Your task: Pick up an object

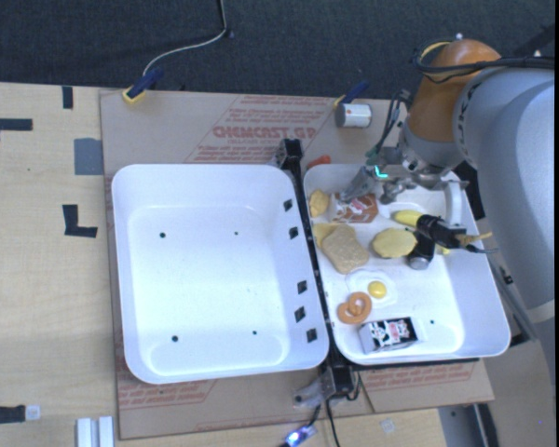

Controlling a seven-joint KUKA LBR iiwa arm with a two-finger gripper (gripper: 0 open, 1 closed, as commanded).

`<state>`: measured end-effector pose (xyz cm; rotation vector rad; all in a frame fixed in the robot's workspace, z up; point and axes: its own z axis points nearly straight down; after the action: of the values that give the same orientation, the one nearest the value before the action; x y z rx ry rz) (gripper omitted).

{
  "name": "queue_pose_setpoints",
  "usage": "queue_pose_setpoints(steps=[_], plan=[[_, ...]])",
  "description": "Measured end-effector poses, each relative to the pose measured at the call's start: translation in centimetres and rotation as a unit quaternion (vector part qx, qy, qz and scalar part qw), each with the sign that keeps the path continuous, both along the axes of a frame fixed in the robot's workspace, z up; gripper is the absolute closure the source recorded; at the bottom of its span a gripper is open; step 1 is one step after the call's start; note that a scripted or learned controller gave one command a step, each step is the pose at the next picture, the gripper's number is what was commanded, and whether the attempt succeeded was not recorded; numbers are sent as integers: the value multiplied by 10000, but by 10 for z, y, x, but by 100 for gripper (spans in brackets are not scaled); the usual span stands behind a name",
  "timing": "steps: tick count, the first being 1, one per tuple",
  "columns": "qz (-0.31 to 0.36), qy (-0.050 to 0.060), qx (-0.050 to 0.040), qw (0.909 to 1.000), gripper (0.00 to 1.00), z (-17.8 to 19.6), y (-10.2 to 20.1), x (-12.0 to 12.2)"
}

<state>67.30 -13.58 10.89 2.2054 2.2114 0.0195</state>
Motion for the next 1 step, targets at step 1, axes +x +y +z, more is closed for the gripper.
queue_pose_setpoints(steps=[1], plan=[[-23,25,-13,10000,0,-8,10,0]])
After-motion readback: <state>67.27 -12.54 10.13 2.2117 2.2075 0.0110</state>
